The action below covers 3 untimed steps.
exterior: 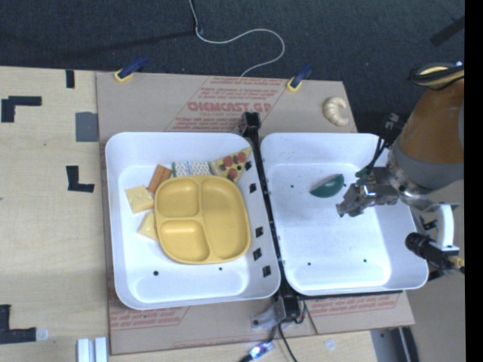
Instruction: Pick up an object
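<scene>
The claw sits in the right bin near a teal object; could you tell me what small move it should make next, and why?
Probably a short shift toward the teal object, then down. The claw sits beside it in the right bin, not over it.

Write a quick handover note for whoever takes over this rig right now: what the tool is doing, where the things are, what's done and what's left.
Tool: over the right bin, low, just right of the green piece; nothing seen between its fingers.
Things: green piece lies alone on the right bin's floor. Left bin holds the yellow divided plate, with flat cards tucked along its upper and left edges.
Done: nothing lifted so far.
Left: grasp one object, likely the green piece as it is nearest, and raise it.
</scene>
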Motion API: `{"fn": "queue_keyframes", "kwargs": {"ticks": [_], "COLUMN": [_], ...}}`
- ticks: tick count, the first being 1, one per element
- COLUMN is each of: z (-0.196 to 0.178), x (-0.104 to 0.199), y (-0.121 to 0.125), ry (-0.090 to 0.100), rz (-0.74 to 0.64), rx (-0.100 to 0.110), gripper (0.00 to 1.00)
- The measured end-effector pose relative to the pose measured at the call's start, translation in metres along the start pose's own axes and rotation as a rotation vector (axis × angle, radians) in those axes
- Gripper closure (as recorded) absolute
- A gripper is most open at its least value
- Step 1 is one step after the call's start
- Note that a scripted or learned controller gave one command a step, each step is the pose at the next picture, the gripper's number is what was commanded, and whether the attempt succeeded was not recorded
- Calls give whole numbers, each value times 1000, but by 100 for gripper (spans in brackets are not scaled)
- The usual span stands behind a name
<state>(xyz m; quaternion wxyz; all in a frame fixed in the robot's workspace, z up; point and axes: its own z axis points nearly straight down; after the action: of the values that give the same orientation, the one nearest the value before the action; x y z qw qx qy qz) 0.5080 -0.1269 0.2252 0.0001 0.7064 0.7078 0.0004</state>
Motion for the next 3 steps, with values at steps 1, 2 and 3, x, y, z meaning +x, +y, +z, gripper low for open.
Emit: {"fn": "queue_keyframes", "kwargs": {"ticks": [1,2,3], "z": [10,13,-9], "x": [41,91,92], "y": [32,54,55], "ry": [1,2,0], "rz": [-5,-5,0], "rx": [2,2,0], "gripper": [100,100,100]}}
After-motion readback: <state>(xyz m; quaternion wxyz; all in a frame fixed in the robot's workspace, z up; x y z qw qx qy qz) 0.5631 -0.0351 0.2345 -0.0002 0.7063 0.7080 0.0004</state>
